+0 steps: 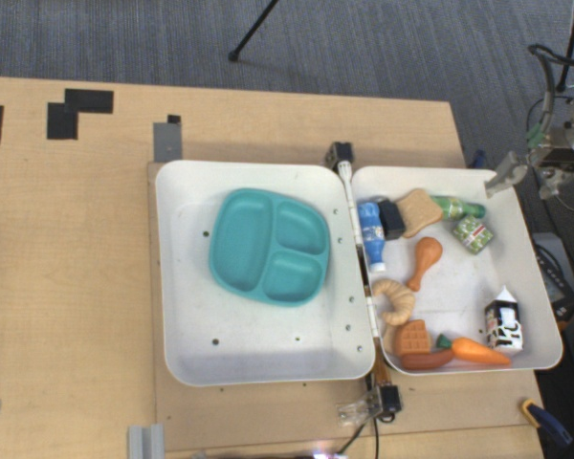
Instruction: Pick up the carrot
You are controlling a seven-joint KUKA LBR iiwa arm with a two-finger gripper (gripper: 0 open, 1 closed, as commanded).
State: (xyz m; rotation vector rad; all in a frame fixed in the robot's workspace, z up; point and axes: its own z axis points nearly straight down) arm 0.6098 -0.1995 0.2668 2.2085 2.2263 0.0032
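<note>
Carrot [480, 352]: lies flat in the near right corner of the right bin [540, 285], orange body running left to right, green top toward the left. Its leafy end sits just beside a reddish sausage [427, 360], which rests against a waffle piece [411, 337]. A small black-and-white carton [503, 324] stands just beyond the carrot, near the bin's right wall.

Further out in the same bin: a croissant [396, 300], a drumstick [424, 258], a blue bottle [369, 234] along the left wall, a slice of bread [420, 211], and green items at the far right. The left bin [187, 256] holds a teal divided plate [269, 246]. Both bins sit on the counter [67, 256].

My fingers [506, 172] hang at the far right corner of the right bin, above its rim, well apart from the carrot. I cannot tell from this view whether they are spread or pressed together; they are small and partly blurred. Nothing is visibly between them.

Step in hand, as I judge it: the approach has not begun. Next move calls for travel toward the near edge, along the right wall, then a descent over the carrot's thick middle, closing across its width. Risk: the carton and the sausage crowd both sides, so clearance is tight.
</note>
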